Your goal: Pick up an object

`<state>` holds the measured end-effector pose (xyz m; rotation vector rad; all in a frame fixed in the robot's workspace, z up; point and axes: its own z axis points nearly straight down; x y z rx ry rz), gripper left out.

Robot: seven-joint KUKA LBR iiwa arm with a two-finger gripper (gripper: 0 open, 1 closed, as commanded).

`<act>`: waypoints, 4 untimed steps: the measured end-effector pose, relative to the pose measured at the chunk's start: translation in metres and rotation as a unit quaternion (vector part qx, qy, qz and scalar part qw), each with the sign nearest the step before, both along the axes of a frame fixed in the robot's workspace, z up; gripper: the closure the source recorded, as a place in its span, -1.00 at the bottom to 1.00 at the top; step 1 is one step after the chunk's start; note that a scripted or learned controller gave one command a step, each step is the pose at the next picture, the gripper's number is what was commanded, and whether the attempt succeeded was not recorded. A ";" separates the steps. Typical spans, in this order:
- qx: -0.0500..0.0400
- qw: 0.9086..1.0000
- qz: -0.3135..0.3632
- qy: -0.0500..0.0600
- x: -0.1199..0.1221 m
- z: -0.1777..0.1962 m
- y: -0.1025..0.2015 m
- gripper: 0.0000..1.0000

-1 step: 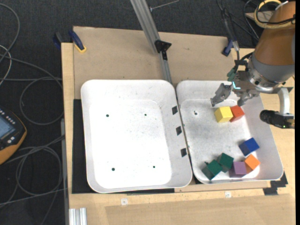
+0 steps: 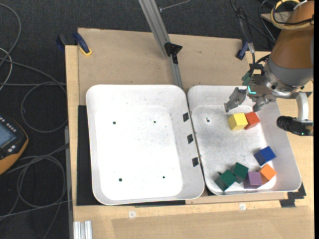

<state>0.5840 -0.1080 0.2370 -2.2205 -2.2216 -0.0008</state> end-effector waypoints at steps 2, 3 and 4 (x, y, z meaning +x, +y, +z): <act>0.000 1.000 0.000 0.003 0.012 -0.095 0.002 -1.00; 0.000 1.000 0.000 0.001 0.012 -0.139 0.003 -1.00; 0.000 1.000 0.000 -0.001 0.013 -0.126 0.003 1.00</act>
